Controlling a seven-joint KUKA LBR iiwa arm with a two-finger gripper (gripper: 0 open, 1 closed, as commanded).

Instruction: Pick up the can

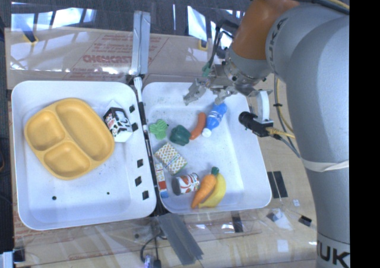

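Note:
The can (187,183) is small, red and white, and lies on its side near the front wall of the right bin (252,166). A carrot and a banana (211,189) press against its right end. My gripper (208,95) hovers over the back of that same bin, well behind the can and close to the cap end of a blue bottle (215,116). Its fingers (192,94) are spread open with nothing between them.
The right bin also holds a small orange carrot (198,125), two green toys (159,128) (180,135) and a checkered box (170,157) just behind the can. In the left bin sit a yellow divided plate (68,137) and a black-and-white carton (119,123).

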